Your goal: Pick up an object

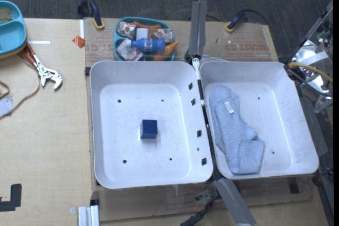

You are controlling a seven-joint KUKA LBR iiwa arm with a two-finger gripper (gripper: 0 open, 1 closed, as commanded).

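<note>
Showing a small blue cube (pixel 149 129) sitting near the middle of the left white bin (pixel 106 129) on the worktop (pixel 42 140), well apart from a pale blue cloth (pixel 233 132) lying crumpled in the right bin (pixel 286 119).

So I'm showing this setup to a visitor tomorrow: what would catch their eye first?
Probably the small blue cube, alone near the middle of the left bin. Next, the pale blue-grey cloth lying crumpled along the left side of the right bin. Behind the bins, a teal tub of colourful oddments stands out too.
</note>
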